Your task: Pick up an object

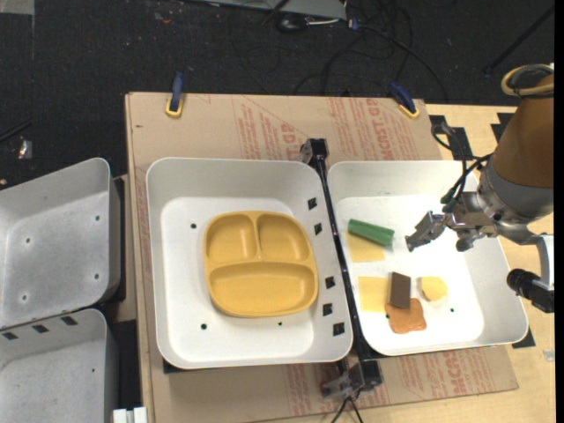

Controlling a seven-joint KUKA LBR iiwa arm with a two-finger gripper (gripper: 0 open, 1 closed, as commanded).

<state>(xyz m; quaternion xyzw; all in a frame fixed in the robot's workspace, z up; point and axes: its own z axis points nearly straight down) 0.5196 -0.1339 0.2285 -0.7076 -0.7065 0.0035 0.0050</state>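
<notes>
Left bin (167, 236): one yellow divided plate (261, 264), flat at centre, well apart from the arm.

Right bin (493, 324): the loose pickable pieces, grouped in its left half. Green block (370, 232) lies partly on a pale yellow slab (367, 250); brown block (400, 290) sits between a yellow square (373, 294) and a small yellow chunk (433, 288), touching an orange piece (407, 320) below.

Gripper (425, 233): hovers just right of the green block, likely the nearest target; nothing held. Finger spread cannot be judged.
</notes>
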